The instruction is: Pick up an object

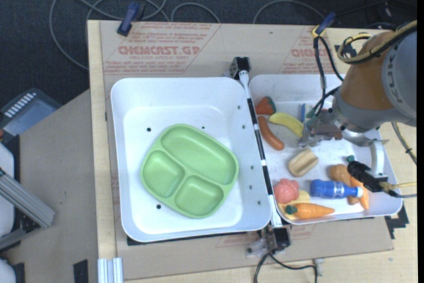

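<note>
The right white bin (286, 81) holds several toy foods. A yellow banana (286, 121), a red sausage (270, 134) and a small red-and-green fruit (265, 105) lie toward its left side. A tan bread roll (303, 162) sits in the middle. Along the front are a pink fruit (287, 190), a carrot (310, 211), a blue bottle (334, 190) and an orange piece (339, 173). My gripper (311, 134) hangs low just right of the banana and above the bread roll. Nothing shows as held.
The left white bin (119, 142) holds a green divided plate (190, 170). A black hinge strip (257, 142) runs between the bins. The grey and orange arm (374, 86) covers the right bin's far right part. Cables and blue clamps (129, 18) lie at the bench's back edge.
</note>
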Robot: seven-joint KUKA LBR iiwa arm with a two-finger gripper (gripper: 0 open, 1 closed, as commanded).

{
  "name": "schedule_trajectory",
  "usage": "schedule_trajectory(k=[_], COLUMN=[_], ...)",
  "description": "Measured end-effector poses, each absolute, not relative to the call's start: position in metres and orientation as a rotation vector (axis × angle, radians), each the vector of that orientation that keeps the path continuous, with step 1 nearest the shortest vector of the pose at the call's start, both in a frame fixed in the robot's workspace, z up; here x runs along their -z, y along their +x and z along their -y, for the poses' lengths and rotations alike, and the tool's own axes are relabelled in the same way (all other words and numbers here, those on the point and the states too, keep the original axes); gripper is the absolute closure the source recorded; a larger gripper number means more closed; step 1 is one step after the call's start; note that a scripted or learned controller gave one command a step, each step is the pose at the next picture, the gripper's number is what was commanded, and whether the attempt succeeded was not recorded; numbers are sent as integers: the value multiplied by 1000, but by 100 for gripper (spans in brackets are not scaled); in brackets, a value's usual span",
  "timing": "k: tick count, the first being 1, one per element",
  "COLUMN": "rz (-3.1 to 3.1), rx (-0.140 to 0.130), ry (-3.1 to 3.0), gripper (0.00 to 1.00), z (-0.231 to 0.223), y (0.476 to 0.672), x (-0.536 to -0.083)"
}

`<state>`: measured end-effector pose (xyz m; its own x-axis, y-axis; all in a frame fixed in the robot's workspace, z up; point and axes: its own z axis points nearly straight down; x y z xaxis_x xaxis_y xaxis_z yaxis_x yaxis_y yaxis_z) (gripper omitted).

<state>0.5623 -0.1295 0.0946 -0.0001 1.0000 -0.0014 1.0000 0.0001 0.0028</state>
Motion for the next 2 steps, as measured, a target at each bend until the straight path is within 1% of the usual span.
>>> schedule_trajectory(k=[1, 2], rz=[-2219, -2223], rx=[-1, 2], ry=[2220, 2224], gripper=[0, 0], z=[129, 98], y=[562, 502], x=[-94, -84])
